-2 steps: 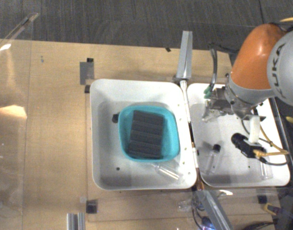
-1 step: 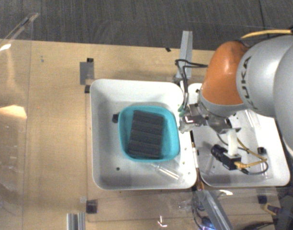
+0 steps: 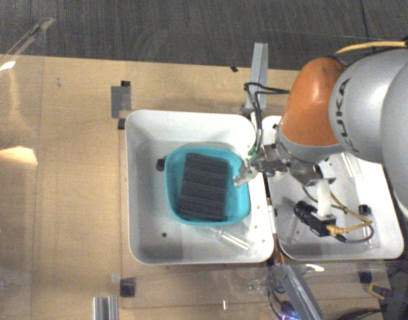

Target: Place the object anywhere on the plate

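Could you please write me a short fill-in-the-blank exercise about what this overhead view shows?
1. The turquoise plate lies in the ____ of the two white bins.
2. On the plate rests a ridged block coloured dark ____.
3. The band above the arm's wrist is ____.

Missing words: left; grey; orange

A dark grey ribbed block (image 3: 204, 186) lies flat, slightly tilted, on a turquoise plate (image 3: 173, 179) with a raised rim, which sits in the left white bin (image 3: 144, 225).
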